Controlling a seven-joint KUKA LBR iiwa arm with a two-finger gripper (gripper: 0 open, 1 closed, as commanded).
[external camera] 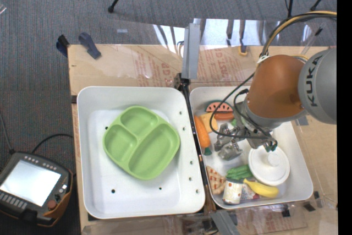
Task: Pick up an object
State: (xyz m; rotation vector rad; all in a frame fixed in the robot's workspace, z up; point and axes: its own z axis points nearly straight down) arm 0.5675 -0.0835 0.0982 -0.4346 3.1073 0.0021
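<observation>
- Reaching in from the right, the gripper (230, 143) hangs low over the middle of the right bin (306, 176); whether it is spread or closed cannot be told, as the metal parts blur together, and nothing can be seen held by it.
- Just left of it lies an orange carrot (202, 132), along the bin's left wall.
- A watermelon slice (220, 109) sits behind the carrot, near the far wall.
- A white bowl (269, 165) rests right of the gripper, close beside it.
- Green pea pods (240, 173), a yellow banana (262, 189), a small cup (233, 191) and a waffle piece (214, 179) crowd the near edge.
- The left bin (93, 184) bears a green divided plate (142, 141), well apart from the arm (278, 88).
</observation>
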